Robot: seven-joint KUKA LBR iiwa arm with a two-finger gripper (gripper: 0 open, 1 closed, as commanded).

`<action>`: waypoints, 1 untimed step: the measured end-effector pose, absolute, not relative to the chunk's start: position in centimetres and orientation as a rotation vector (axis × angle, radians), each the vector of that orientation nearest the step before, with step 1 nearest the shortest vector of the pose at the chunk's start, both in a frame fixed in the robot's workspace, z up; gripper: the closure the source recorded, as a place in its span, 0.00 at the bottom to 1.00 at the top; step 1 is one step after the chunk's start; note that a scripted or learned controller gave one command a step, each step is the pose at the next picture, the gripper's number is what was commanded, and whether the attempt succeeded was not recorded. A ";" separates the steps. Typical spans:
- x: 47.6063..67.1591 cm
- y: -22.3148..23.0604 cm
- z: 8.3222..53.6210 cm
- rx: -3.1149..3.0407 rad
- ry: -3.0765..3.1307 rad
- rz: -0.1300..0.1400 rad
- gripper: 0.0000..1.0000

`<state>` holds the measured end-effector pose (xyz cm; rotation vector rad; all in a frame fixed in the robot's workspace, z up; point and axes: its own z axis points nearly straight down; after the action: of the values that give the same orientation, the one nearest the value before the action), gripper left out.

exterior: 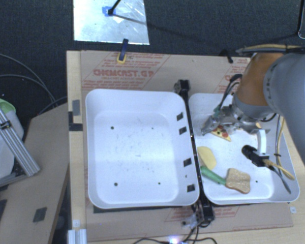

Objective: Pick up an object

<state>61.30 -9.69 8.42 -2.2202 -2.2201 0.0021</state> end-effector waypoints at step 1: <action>61.6 -9.7 9.6 -2.220 -2.226 -0.004 1.00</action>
<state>61.59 -9.66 9.55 -2.2196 -2.2264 -0.0036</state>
